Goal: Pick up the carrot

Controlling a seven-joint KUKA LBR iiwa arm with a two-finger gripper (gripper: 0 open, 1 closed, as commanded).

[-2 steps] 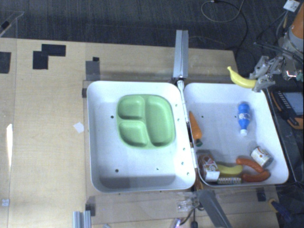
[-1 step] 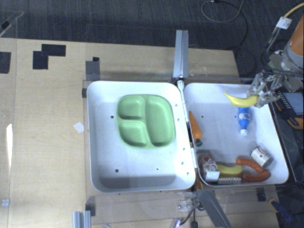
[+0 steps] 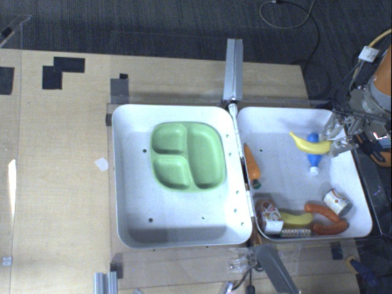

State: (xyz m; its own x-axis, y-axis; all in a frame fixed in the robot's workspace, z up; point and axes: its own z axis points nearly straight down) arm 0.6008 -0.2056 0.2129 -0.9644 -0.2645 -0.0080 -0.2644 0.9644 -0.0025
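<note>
Jaws (image 3: 340,133): clamped on a banana (image 3: 308,142), not the target.
Carrot (image 3: 251,165): well left of jaws, against right bin's (image 3: 361,188) left wall.
Advice: drop banana, approach from above, grip across carrot.

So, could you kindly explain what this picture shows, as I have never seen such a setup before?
This is one camera fixed above a workbench, looking down at a slant. Two shallow white bins sit side by side. The left bin holds a green divided plate. The right bin holds toy food: a carrot along its left wall, a yellow banana lying over a blue bottle, a second banana, a red sausage, a small can and a small packet. The grey machine at the right edge is a robot arm; its gripper sits at the banana's end, far from the carrot it should pick up.
</note>
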